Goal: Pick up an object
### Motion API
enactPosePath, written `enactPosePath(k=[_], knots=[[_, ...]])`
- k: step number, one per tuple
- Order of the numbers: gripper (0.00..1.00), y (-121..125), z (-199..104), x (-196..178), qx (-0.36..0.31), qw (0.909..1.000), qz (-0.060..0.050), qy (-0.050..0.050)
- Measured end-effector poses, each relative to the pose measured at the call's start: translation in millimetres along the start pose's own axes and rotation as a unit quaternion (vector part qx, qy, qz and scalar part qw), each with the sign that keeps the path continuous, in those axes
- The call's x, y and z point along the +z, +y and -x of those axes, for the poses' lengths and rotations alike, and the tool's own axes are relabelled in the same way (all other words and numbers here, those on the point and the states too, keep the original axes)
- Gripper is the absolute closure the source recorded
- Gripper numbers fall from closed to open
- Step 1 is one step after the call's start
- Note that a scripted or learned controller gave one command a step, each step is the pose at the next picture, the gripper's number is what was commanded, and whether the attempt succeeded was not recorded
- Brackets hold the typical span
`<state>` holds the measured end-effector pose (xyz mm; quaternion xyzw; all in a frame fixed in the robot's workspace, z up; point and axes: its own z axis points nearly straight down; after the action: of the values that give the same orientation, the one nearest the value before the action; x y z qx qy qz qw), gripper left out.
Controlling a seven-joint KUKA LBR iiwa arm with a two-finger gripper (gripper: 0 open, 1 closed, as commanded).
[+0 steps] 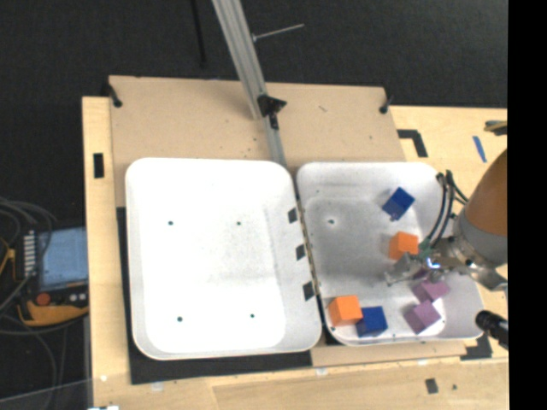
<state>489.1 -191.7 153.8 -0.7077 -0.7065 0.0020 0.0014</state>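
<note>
Grey gripper [408, 271] sits low in right bin [342, 186], just below the orange block [403, 245]; jaw state can't be made out.

The bench [359, 114] bears 2 white bins side by side: left bin [214, 167] and right bin [342, 173].

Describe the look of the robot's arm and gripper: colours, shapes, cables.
The arm enters from the right: a rounded orange band above a grey wrist section. Thin dark cables loop along its left side. The gripper is small, grey and metallic, with a blurred outline.
</note>
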Motion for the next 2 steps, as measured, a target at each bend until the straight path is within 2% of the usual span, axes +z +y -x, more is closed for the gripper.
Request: enactPosePath(k=[1,2], knots=[[0.00,5.4,1.0,28.9,-0.003,0.9999,0.010,-0.002],[1.00,3.0,0.8,23.6,0.003,1.0000,0.006,0.000]])
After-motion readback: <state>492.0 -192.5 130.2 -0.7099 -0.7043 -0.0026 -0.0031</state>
